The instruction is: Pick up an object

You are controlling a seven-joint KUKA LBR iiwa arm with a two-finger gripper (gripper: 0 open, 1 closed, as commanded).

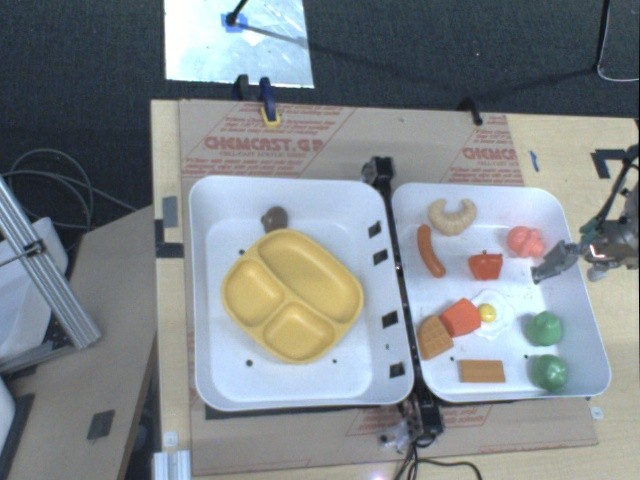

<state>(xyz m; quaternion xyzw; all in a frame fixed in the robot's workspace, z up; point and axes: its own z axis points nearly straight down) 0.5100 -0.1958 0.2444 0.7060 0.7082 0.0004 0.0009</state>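
A robotics lab, by the look of it: a plywood bench (330, 138) on dark carpet (80, 58), two white bins (300, 193) clamped side by side, loose cables (50, 183) at the left (an aluminium frame (45, 283) beside them), and plastic toy food (460, 318) in the right bin.

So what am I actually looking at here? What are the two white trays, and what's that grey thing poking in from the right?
You are looking down at a slant from a camera fixed above a workbench. The grey thing is the end of a robot arm; its gripper, a two-finger claw, hovers over the right bin's edge and holds nothing that I can see. The left bin holds a yellow divided plate and a small brown object. The right bin holds toy foods: a croissant, a sausage, a red pepper-like piece, a pink piece, a fried egg, orange blocks and two green pieces. The robot is meant to pick one up.
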